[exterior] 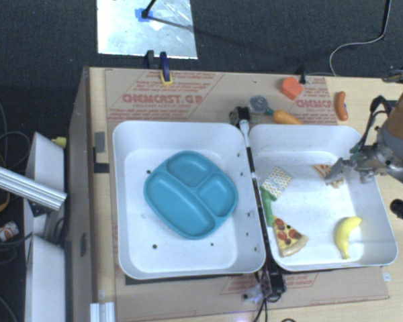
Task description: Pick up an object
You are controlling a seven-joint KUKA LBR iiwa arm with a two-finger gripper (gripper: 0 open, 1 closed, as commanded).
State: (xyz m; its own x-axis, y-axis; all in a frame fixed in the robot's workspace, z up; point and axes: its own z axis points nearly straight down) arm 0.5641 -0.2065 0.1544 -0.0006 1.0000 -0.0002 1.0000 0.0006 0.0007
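While your pincer [338,173] hangs at the right bin's [322,257] two o'clock edge, you cannot tell if it is open or closed. Your banana [346,235] lies at five o'clock, the pizza slice [289,237] at seven.

bench [188,92]: cardboard-topped | two white bins [131,153] side by side | orange block [291,88], carrot [285,118], sausage [340,106] behind right bin
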